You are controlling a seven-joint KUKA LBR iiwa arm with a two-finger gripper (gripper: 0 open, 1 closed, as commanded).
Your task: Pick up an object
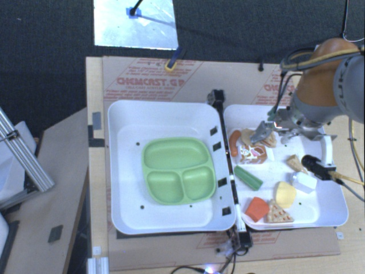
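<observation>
My gripper [264, 132] hangs low over the back left part of the right bin [336, 210], reaching in from the right. Just below it lies a flat brown and red toy pastry [252, 152], and an orange sausage [234, 142] lies to its left. A tan bread piece [248, 136] sits partly under the gripper. Further forward are a green cucumber piece [247, 177], a red block [257, 208], a yellow lemon [286, 194], a waffle wedge [279, 214], a white block [305, 182] and a small tan wedge [293, 162].
The left bin [125, 210] holds a green divided plate [178, 170]. A black hinged divider [223, 153] runs between the two bins. The arm's orange and grey wrist [322, 81] looms over the right bin's back right corner.
</observation>
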